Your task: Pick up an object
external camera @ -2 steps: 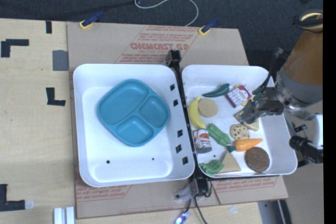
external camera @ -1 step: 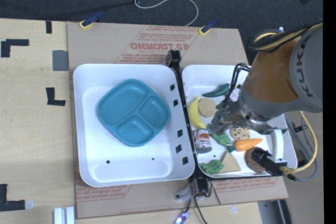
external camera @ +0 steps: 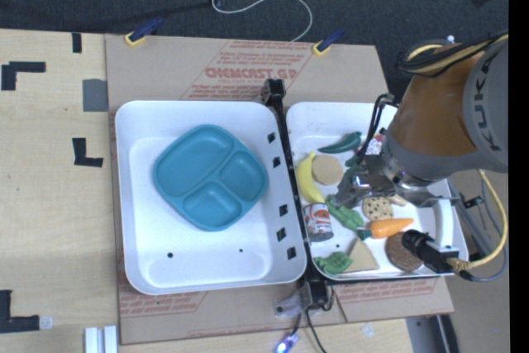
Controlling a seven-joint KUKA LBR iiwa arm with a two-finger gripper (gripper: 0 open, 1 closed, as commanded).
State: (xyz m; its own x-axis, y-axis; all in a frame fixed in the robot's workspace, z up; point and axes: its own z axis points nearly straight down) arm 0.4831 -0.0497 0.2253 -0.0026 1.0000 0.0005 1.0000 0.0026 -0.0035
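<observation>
A: Where is the gripper [external camera: 357, 182] placed?

B: It is lowered into the right bin [external camera: 374, 113], among the toy food. Whether it is open or closed cannot be told; nothing is seen to be held.

A: Which thing is judged the likeliest to be taken?

B: The cracker [external camera: 377, 207], just below and slightly right of the gripper. A green pod [external camera: 347, 215] is found beside it, lower left.

A: And the other pieces?

B: The banana [external camera: 307, 180] is laid to the left, its long axis running up and down along the bin's inner wall. The carrot [external camera: 388, 227] is set further down, its long axis across the bin. A can [external camera: 319, 221] is seen lower left.

A: What is the move turned on?

B: A short shift down and right is probably needed.
</observation>
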